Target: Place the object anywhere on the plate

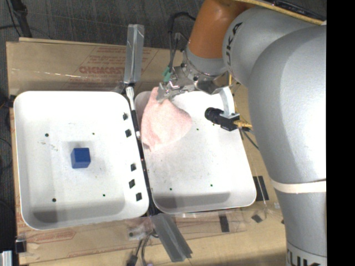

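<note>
Pink cloth dangling over the right bin

The gripper (169, 88) is pinching the pink cloth (163, 123) by its top corner above the right bin (222, 170); transport looks underway, and next it is needing a plate, which I cannot make out.

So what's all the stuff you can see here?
white bins: 2, white, side by side on the bench, left and right
blue block: 1, blue, in the left bin
pink cloth: 1, pale pink, upper left part of the right bin, hanging from the claw
cardboard sheet: 1, brown, under the bins
robot arm: 1, grey with orange band, from the right
claw: 1, metal, pinching the cloth's top
</note>
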`<state>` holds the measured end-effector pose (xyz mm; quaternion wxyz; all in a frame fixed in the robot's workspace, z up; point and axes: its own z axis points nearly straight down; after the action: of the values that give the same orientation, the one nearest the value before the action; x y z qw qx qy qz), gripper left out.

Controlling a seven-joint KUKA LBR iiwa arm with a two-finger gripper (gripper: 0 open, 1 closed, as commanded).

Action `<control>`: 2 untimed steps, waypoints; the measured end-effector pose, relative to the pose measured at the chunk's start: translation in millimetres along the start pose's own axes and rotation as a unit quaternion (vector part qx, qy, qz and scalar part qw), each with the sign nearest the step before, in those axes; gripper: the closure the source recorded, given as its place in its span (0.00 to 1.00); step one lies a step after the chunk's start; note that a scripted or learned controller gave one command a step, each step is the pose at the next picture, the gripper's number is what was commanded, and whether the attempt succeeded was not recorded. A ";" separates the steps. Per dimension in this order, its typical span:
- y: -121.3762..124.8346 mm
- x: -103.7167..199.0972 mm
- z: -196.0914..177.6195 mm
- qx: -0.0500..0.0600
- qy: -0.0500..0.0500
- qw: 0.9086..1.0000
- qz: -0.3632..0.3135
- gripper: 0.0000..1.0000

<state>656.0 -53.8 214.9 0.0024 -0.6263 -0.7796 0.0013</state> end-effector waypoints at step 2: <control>-9.9 43.9 -8.4 0.000 -0.001 0.979 -0.205 1.00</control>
<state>636.9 -13.0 223.4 0.0021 -0.4533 -0.8913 0.0015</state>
